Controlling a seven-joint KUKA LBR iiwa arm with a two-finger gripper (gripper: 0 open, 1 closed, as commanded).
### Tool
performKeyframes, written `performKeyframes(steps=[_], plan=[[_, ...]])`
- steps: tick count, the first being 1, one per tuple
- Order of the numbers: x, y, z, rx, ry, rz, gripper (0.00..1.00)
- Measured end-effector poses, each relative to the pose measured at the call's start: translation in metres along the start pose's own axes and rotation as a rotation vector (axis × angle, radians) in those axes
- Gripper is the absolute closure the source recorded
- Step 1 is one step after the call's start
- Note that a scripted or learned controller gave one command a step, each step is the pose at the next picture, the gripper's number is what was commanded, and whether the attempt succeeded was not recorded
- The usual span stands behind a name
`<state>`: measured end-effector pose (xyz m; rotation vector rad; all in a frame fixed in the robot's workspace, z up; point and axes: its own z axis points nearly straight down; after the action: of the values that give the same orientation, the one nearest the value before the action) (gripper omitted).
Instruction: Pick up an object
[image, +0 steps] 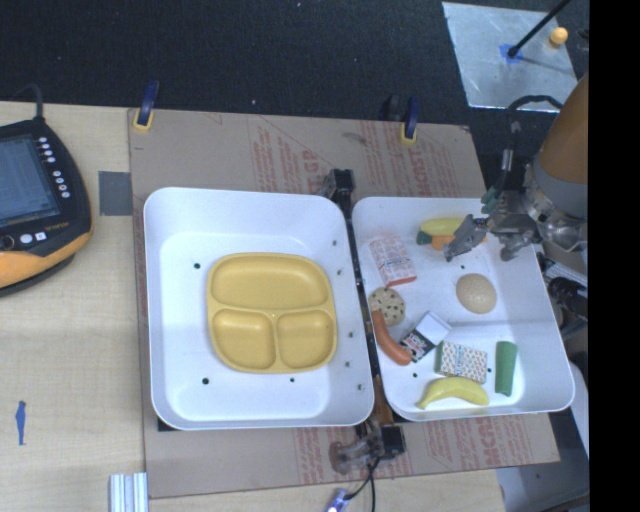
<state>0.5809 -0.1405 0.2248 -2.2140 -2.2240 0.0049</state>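
Gripper hangs over the upper part of the right bin, entering from the right edge as the arm does. Its two dark fingers stand apart, splayed, with nothing between them; judged ready for a pick, not carrying

Candidate objects all lie in the right bin, loose and scattered, likely so a grasp can be tried on any of them:
- yellow-and-green piece at the top, just beside the left finger; nearest thing to the gripper
- tan ball below the gripper, a little apart from it, with bare floor around it
- pink-and-white packet near the bin's left wall
- speckled cookie touching the upper end of an orange sausage, both hard against the left wall; awkward to get fingers round there
- small black-and-white box, patterned packet, banana and green cylinder clustered along the lower edge, close together

Left bin holds a yellow divided tray set in the middle, flat, well apart from the walls; probably the receiving side

Both bins sit side by side on cardboard clamped to the desk, which should keep them from sliding under contact. Control pendant rests at far left, clear of the working area

Judgement: nothing picked yet; yellow-and-green piece or tan ball look like the easiest targets from here
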Motion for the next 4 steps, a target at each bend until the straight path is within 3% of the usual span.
performKeyframes(steps=[1, 2, 3, 4], plan=[[-0.042, -0.032, 0.108, 0.002, -0.001, 0.000, 0.00], [-0.041, 0.042, 0.133, -0.001, 0.000, 0.001, 0.00], [-0.072, 0.076, 0.046, -0.004, -0.001, 0.000, 0.00], [-0.007, -0.014, 0.088, 0.001, 0.000, -0.001, 0.00]])
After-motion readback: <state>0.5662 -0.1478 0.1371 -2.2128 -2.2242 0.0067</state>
